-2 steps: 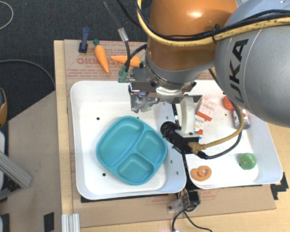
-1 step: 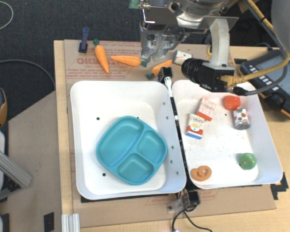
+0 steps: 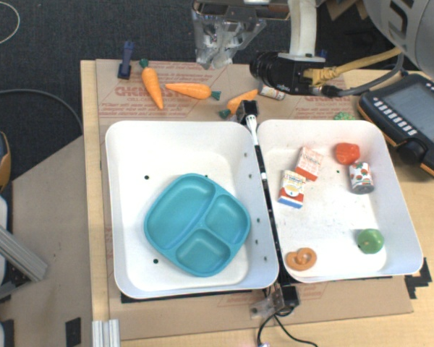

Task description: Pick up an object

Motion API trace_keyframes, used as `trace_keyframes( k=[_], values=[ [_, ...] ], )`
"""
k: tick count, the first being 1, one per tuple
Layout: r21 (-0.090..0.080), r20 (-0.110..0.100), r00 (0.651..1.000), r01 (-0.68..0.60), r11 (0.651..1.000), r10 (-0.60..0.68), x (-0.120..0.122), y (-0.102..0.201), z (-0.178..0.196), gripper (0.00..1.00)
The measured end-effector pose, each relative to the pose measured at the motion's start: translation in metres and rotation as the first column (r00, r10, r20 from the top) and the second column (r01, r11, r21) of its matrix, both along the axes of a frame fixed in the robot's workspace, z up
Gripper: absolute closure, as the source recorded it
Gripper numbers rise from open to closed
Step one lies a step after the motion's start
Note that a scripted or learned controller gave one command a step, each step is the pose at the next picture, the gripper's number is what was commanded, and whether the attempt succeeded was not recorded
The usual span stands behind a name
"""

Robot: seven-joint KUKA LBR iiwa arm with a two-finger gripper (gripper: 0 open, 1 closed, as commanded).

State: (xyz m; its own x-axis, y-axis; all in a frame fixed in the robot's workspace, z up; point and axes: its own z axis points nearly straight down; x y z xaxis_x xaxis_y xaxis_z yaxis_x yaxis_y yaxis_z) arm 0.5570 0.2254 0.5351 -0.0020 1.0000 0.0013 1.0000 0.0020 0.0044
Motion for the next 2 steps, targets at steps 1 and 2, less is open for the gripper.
trace_keyframes(
  k=[1,2],
  values=[
    [-0.004,-0.014,1.0,0.004,1.0,-0.004,-0.082,-0.037,-0.059,1.0],
    [0.0,-0.002,1.0,0.0,1.0,0.0,-0.078,-0.034,-0.046,1.0]
  ],
)
